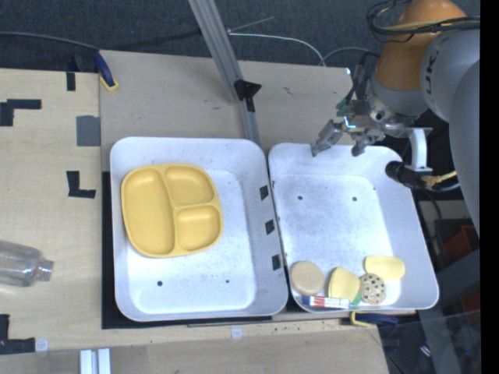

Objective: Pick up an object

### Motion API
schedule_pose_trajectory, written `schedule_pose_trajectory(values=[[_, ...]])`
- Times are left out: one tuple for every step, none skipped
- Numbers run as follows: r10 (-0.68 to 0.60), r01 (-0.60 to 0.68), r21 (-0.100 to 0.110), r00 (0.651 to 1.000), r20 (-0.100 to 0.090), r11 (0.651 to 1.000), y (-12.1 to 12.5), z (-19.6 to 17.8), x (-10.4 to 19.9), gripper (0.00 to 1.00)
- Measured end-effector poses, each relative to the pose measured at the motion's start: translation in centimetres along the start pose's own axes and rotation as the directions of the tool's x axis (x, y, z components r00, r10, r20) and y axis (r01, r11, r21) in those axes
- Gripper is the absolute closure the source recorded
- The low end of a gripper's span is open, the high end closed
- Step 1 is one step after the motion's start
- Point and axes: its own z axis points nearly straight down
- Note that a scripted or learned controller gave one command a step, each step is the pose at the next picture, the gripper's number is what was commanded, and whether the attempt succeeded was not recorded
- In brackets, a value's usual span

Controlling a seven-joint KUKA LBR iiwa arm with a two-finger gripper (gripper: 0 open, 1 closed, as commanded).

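My gripper (341,143) hangs over the far rim of the right bin (343,209), fingers spread open with nothing between them. Along that bin's near edge lies a cluster of small play-food items: a tan round piece (306,276), a yellow wedge (342,284), a chocolate-chip cookie (373,288), a pale yellow piece (384,268) and a thin red-and-white pen-like stick (328,301). All of them lie well apart from the gripper, toward the front of the bin.
The left bin (187,287) holds a yellow divided plate (171,209). A metal pole (222,49) slants down to the seam between the bins. A clear plastic bottle (22,265) lies on the bench at far left.
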Motion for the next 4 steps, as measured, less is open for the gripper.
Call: schedule_pose_trajectory(values=[[0.005, -0.005, 0.007, 1.0, 0.0, 1.0, -0.6, 7.4, -4.7, 0.0], [-0.003, 0.003, 0.004, 1.0, -0.002, 1.0, -5.1, 11.9, 2.9, 0.0], [-0.003, 0.003, -0.008, 1.0, -0.003, 1.0, -5.8, 1.2, 6.8, 0.0], [-0.004, 0.004, 0.005, 1.0, -0.004, 1.0, -14.1, 1.7, 13.4, 0.0]])
